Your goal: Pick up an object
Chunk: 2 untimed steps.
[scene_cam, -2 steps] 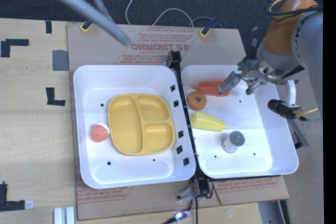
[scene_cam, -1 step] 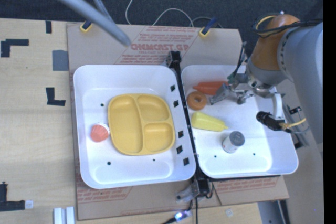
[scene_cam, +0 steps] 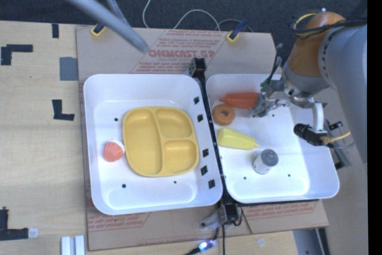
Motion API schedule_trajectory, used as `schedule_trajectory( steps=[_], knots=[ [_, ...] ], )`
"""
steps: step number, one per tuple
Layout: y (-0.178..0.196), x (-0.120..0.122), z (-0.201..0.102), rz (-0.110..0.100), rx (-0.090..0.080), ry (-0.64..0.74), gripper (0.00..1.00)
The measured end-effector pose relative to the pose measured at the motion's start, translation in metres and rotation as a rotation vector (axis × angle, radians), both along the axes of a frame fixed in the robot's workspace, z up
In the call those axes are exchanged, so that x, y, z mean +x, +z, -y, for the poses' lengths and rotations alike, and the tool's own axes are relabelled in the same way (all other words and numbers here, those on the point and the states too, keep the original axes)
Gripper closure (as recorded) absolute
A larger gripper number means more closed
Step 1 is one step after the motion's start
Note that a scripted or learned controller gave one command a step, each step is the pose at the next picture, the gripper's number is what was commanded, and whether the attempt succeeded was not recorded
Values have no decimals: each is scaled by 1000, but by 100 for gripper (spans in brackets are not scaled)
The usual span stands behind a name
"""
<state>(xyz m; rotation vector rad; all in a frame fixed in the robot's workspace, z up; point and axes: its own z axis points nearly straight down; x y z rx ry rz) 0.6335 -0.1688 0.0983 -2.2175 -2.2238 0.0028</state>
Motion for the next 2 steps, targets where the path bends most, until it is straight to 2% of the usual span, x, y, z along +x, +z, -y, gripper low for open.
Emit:
schedule_trajectory(
  steps=[1, 2],
  knots=[
    [44, 1, 5, 5, 0, -2, 100],
    [100, 12, 7, 7, -1, -1, 100]
  ],
)
